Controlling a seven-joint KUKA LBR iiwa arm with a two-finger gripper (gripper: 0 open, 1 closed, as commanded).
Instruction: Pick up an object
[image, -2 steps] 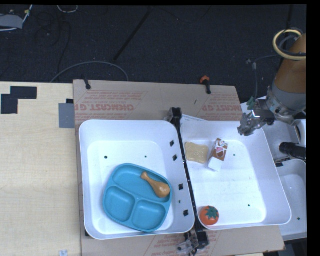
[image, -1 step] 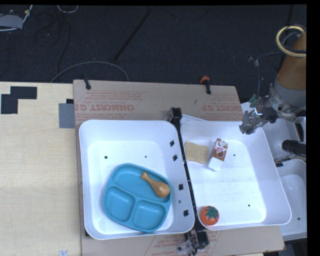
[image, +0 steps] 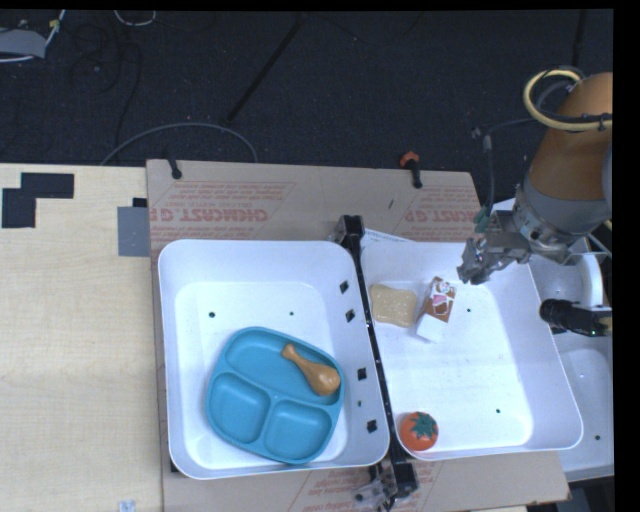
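Grey jaws: the gripper (image: 478, 262) hung at the far right corner of the right bin (image: 520, 420), with nothing seen between its tips; whether they were spread or pressed together I could not tell.
Nearest thing: a small carton (image: 438, 308), white with a red-brown printed face, lay on the floor of the right bin just beside the gripper and down-left of it.
Handling: it looked light and stiff enough, though thin card may crush; a modest pinch across its narrow sides seemed the safest hold.
Next out: a tan sponge-like block (image: 393, 304) lay just beside the carton, probably soft and yielding.
Rim: one orange-red tomato-like toy (image: 420, 430) sat at the bin's near left corner, round and likely to roll.
Left bin (image: 180, 300): one blue divided plate (image: 265, 400) carried one toy drumstick (image: 312, 369).
Count: two bins, four loose objects and one plate on the counter (image: 70, 350).
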